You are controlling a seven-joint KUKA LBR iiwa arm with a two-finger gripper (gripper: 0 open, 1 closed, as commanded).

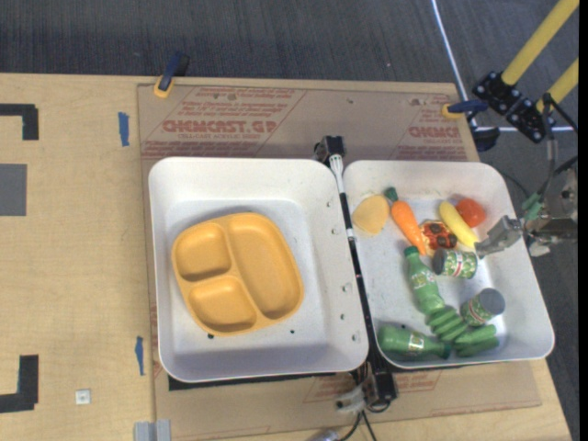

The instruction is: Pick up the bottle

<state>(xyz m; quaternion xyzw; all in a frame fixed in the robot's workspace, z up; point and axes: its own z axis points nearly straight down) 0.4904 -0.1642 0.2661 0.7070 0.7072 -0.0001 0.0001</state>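
Seen from above at a slant, the bench is pale board with a printed cardboard sheet under two shallow white bins of smooth, round-cornered plastic. The left bin (175, 191) holds a glossy yellow-orange plate (237, 271) moulded into three compartments, with bare white floor all round it.

The right bin (533, 292) is crowded. The slim green bottle (422, 281) lies on its side near the bin's middle, cap toward the far wall, its ribbed body running toward the near wall. An orange carrot (406, 225) lies just beyond its cap, and a short labelled jar (457, 265) lies just to its right. Another green bottle (404, 340) lies along the near wall, beside a heap of green pieces (464, 333) and a grey-capped jar (481, 307). A pale round disc (371, 215), a yellow banana (457, 223) and a red tomato (471, 211) sit nearer the far wall.

The gripper (493, 239), dull grey metal, reaches in over the right rim and hangs near the labelled jar, apart from the slim bottle. Whether it is open or closed cannot be told. The only free floor lies along the bin's right side and far corners.
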